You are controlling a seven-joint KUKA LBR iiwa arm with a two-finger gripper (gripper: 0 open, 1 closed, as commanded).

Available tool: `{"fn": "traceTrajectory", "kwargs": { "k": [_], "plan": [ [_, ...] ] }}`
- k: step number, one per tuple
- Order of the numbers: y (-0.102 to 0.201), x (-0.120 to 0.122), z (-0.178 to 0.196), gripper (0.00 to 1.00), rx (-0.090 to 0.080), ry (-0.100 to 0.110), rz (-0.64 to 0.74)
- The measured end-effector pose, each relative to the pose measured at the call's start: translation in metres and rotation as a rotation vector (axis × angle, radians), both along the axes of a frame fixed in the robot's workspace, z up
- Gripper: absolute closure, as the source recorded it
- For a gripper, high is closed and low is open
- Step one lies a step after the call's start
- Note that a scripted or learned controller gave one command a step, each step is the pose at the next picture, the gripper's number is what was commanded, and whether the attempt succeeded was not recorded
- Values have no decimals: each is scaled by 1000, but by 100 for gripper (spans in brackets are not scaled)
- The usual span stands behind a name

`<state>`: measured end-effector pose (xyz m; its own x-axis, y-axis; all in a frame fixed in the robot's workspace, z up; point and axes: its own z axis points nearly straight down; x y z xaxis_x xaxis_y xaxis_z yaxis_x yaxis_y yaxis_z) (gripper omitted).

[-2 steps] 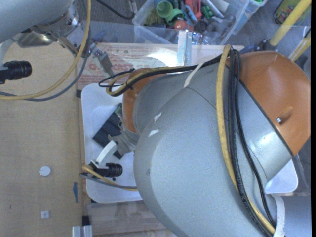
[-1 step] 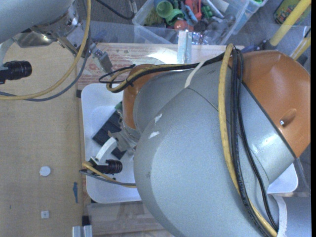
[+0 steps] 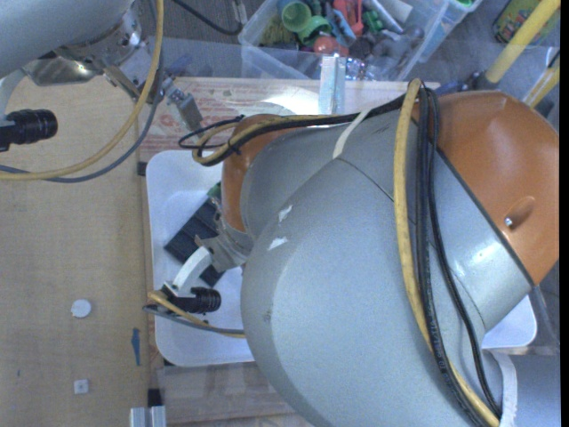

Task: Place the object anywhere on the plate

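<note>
My grey arm (image 3: 382, 274) with its orange band (image 3: 480, 158) covers most of the two bins. Its wrist reaches down into the left white bin (image 3: 164, 194). The gripper (image 3: 194, 231) shows as a dark block low over the bin floor, partly hidden by the wrist. A small green scrap (image 3: 216, 188) peeks out beside the wrist; I cannot tell what it is. A bright white curved edge (image 3: 271, 109) shows behind the arm at the bin's far side; it could be the plate's rim. The arm hides whatever else lies in the bins.
A black cable plug (image 3: 200, 301) and yellow cable (image 3: 191, 323) hang over the bin's near left part. A clear box of toys (image 3: 356, 16) stands beyond the bench. A bare strip of wooden bench (image 3: 222, 96) runs behind the bins.
</note>
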<state>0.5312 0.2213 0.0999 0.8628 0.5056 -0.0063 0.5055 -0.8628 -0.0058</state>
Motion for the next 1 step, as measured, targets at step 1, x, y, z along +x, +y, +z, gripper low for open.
{"fn": "traceTrajectory", "kwargs": {
  "k": [1],
  "plan": [
    [2,38,153,0,0,-7,406]
  ]
}}
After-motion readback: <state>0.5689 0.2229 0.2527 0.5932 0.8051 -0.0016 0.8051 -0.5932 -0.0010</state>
